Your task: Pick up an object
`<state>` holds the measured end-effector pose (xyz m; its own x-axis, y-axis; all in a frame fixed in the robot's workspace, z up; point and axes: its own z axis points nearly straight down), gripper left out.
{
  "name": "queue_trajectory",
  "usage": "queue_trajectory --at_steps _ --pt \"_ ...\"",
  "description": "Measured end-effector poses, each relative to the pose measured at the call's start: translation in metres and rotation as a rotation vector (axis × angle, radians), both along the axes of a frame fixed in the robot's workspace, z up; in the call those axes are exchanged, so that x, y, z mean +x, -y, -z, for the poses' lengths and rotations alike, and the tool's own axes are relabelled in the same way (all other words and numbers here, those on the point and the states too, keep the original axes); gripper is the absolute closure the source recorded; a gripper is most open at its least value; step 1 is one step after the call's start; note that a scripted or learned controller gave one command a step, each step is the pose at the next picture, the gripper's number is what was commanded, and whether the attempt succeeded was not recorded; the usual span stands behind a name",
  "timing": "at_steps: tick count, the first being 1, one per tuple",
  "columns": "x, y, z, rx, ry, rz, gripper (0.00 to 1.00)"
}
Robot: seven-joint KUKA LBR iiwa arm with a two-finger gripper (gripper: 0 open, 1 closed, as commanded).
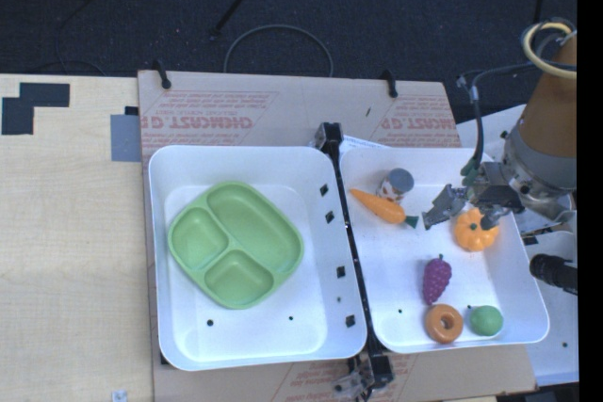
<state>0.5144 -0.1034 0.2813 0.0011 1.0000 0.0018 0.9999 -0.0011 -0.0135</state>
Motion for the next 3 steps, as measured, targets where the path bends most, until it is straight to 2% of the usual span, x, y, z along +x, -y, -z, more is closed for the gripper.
queue_trajectory --at_steps 1,2,3 --pt "0.001 0.000 -0.005 -0.001 0.010 -0.002 0.00" --pt "0.002 -0.001 0.039 0.000 0.005 -0.002 0.00" --pt "-0.006 -0.004 0.099 0.001 0.004 -0.001 0.00"
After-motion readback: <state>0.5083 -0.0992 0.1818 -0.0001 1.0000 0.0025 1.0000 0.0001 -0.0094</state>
